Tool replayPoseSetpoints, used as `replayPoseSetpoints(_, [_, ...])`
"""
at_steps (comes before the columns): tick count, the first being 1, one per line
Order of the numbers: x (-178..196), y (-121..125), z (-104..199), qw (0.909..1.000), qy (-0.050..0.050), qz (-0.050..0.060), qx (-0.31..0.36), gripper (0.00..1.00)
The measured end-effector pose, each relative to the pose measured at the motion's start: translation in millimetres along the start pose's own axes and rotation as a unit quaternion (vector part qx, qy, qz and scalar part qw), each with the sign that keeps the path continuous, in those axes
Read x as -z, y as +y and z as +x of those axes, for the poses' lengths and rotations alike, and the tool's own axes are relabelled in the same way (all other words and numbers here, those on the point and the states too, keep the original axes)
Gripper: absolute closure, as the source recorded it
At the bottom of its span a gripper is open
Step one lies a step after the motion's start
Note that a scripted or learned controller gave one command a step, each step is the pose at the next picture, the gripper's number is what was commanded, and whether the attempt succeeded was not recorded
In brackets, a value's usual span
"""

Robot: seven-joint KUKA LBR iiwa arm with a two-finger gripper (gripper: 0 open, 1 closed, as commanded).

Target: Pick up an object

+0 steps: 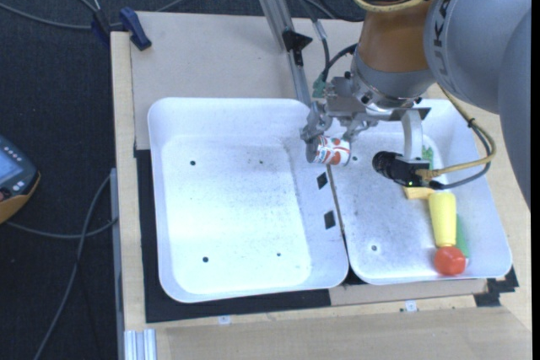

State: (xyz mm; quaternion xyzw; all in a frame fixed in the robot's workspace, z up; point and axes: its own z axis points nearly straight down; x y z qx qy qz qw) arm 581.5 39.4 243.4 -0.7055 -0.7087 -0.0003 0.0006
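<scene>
I am pinching a small white cylinder with an orange-red band (332,154) between my gripper's (334,142) fingers, right at my fingertips. A yellow plastic tube with a red tip (444,223) is lying well apart from my gripper.

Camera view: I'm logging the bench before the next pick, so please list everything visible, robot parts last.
left bin: one, white, bench left
right bin: one, white, beside it
small object: one, white and orange, between the gripper's fingers, over the bins' shared rim
cylinder: one, yellow, right bin
round piece: one, red, at the cylinder's near end
green thing: one, right bin, mostly hidden
black patches: two, by the shared rim
clamp: one, blue, bench's far left corner
arm: one, grey and orange, from the right
gripper: one, grey, shut on the small object
</scene>
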Motion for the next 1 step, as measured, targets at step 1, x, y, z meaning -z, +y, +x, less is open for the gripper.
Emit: replayPoseSetpoints(1, [-0.9,11.1,54.6,1.0,0.0,0.0,0.0,1.0])
